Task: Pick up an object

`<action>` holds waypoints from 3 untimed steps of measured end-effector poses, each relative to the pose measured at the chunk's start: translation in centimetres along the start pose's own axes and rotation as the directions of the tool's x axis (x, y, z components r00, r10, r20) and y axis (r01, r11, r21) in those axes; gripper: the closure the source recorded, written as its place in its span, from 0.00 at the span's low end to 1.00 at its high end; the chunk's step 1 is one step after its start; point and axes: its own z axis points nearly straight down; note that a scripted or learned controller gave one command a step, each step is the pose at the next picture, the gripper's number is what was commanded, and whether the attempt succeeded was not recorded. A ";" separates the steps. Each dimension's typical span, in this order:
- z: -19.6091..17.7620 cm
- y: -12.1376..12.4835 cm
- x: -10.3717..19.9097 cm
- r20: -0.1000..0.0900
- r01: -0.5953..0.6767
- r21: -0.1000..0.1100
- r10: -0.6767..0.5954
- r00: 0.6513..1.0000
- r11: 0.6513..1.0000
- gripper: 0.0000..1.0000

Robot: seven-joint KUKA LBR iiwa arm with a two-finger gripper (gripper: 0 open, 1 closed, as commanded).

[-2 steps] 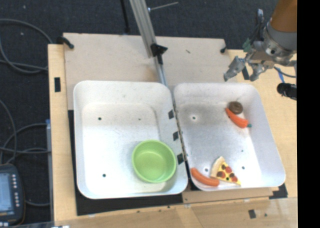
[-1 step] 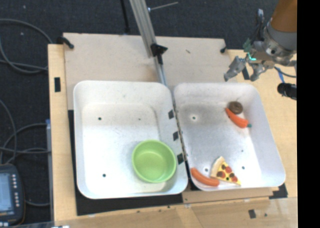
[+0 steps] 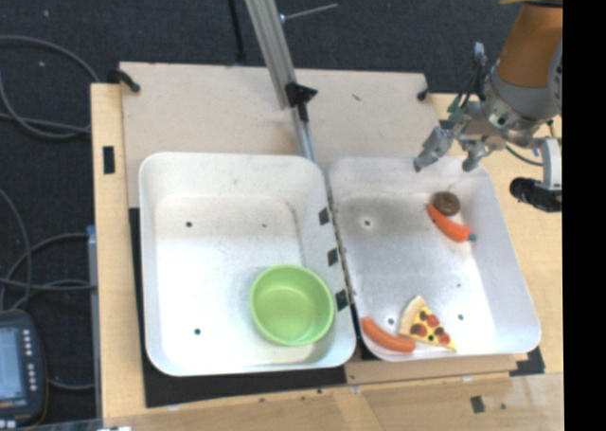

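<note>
1. The green bowl (image 3: 293, 303) sits in the left bin (image 3: 180, 192), near its front right corner. It looks like light, stiff plastic with a smooth, likely slippery wall. A pinch over the rim would probably hold better than squeezing the round body.
2. The pizza slice (image 3: 425, 322) lies flat in the right bin (image 3: 511, 296), near the front edge. It is thin and probably a light toy, so there is little height to catch. Gripping across its narrow tip or crust edge seems best.
3. The orange carrot-like piece (image 3: 449, 224) lies near the right bin's back right, touching a small brown round piece (image 3: 445, 202). The long one should be taken across its middle.
4. An orange sausage-like piece (image 3: 387, 335) lies just beside the pizza slice, at the bin's front rim.
5. The tool (image 3: 450, 152) hangs above the right bin's back edge, fingers spread and grasping nothing.
</note>
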 end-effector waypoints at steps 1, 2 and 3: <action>4.3 0.5 0.1 0.000 0.002 0.000 -0.002 1.000 1.000 0.00; 10.4 0.7 0.7 0.000 0.004 0.001 -0.004 1.000 1.000 0.00; 8.7 0.9 0.5 0.003 0.006 -0.007 -0.006 1.000 1.000 1.00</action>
